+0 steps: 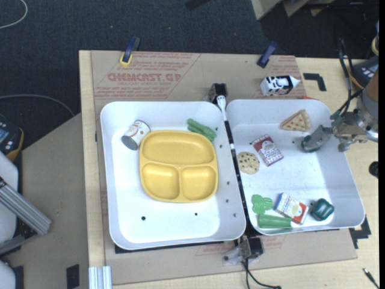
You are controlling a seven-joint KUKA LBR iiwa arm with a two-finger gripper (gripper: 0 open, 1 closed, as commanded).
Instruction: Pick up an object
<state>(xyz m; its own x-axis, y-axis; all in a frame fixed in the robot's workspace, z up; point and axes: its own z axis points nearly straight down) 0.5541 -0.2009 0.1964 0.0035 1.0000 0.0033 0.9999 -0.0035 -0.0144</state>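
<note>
My gripper [314, 141] hangs low over the right part of the right bin [337, 179], reaching in from the right edge. It is just right of and below a toy pizza slice [295, 121], with a small gap between them. A red packet [266, 150] and a cookie [248, 162] lie further to its left. Along the bin's front lie a green leafy toy [261, 204], a green pod [274, 221], a small colourful carton [290, 207] and a dark green object [323, 209]. Nothing shows in the gripper's grasp.
The left bin [120, 209] holds a yellow divided plate [178, 164], a green bean [201, 129] and a small tipped can [135, 134]. A black-and-white carton [279, 85] stands on the cardboard behind the right bin. Clamps grip the board's far edge.
</note>
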